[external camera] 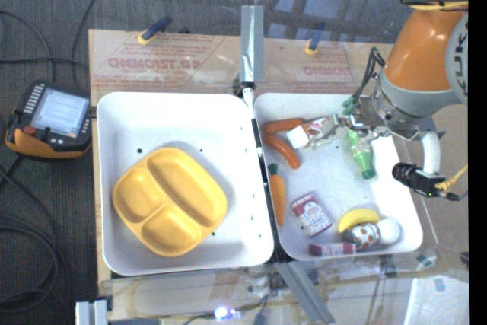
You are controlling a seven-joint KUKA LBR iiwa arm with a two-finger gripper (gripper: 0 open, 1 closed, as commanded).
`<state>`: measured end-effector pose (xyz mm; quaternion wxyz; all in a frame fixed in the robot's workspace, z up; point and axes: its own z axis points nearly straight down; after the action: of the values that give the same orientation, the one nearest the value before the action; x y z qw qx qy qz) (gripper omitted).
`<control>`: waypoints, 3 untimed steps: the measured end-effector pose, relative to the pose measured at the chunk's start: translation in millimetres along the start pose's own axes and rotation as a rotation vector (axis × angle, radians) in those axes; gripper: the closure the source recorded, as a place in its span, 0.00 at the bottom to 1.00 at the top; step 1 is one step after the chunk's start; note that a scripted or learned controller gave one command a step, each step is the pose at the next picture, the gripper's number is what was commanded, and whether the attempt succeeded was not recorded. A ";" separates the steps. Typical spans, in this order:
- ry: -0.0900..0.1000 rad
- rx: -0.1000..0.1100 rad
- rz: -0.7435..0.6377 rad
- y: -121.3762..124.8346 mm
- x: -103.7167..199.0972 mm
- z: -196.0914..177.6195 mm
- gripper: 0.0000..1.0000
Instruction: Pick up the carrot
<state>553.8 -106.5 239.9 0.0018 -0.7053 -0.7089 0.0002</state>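
Orange carrot [278,198] beside bin [415,228] wall

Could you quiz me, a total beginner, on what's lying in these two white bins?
1. True or false: the carrot lies in the left bin.
2. What sits in the left bin? A) a yellow divided tray B) a banana C) a green bottle
3. Fill in: the pincer hovers over the ___ bin.

Key: 1 false, it lies along the left wall of the right bin, untouched. 2 A. 3 right.
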 end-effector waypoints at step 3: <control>-0.008 -0.015 -0.248 14.5 -1.5 149.8 0.00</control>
<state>567.9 -107.5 90.1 -0.0061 -0.6121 -0.7907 -0.0025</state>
